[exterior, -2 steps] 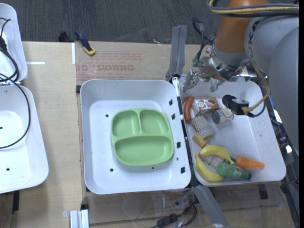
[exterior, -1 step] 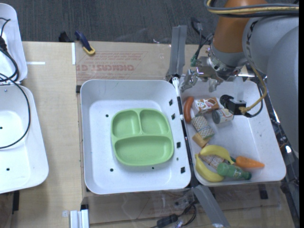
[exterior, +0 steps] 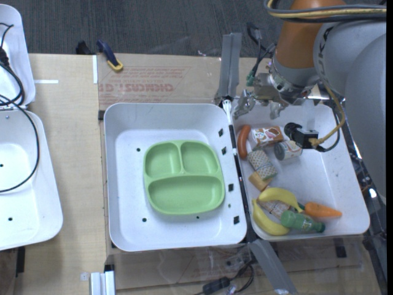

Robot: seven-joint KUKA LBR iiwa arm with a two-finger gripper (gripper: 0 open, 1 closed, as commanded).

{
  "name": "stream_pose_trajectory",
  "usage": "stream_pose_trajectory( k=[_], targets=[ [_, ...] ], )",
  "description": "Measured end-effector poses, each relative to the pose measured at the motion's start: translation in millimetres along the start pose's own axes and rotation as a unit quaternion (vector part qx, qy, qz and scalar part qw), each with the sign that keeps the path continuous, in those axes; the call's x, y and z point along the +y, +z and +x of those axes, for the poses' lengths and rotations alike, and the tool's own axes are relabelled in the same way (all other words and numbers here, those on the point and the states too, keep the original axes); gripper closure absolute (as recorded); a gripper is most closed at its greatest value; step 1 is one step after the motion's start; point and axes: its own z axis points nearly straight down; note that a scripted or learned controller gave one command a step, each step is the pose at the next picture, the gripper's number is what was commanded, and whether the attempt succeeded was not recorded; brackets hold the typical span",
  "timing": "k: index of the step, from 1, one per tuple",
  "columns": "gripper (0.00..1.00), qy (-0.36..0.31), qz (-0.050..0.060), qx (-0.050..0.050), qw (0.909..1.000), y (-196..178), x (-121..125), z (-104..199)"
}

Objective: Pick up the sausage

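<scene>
While the arm (exterior: 344, 48) hangs over the far edge of the right bin (exterior: 344, 220), its gripper (exterior: 261, 100) sits just above and beside the sausage (exterior: 244, 141); whether the gripper is wide or narrow cannot be told. Sausage: lying against the right bin's left wall, just left of a small carton (exterior: 268, 136). Nearer along that wall: a banana (exterior: 271, 217), a green bottle (exterior: 302, 222) and a carrot (exterior: 322, 211). Left of the right bin: a green divided plate (exterior: 183, 177) in the left bin (exterior: 123, 165).

Arm (exterior: 344, 48) reaching from right, wrist angled down-left.
</scene>
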Motion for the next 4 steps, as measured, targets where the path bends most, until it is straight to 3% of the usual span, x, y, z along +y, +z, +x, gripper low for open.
stream_pose_trajectory(
  k=[1,2,3,4],
  targets=[
    [1.0,0.0,0.0,-0.001,1.0,-8.9,0.3,-1.2],
    [0.0,0.0,0.0,-0.001,1.0,-8.7,0.2,-1.2],
    [0.0,0.0,0.0,0.0,1.0,0.1,-0.2,10.0],
    [0.0,0.034,-0.001,0.0,0.9994,-49.4,0.2,-1.6]
  ],
)
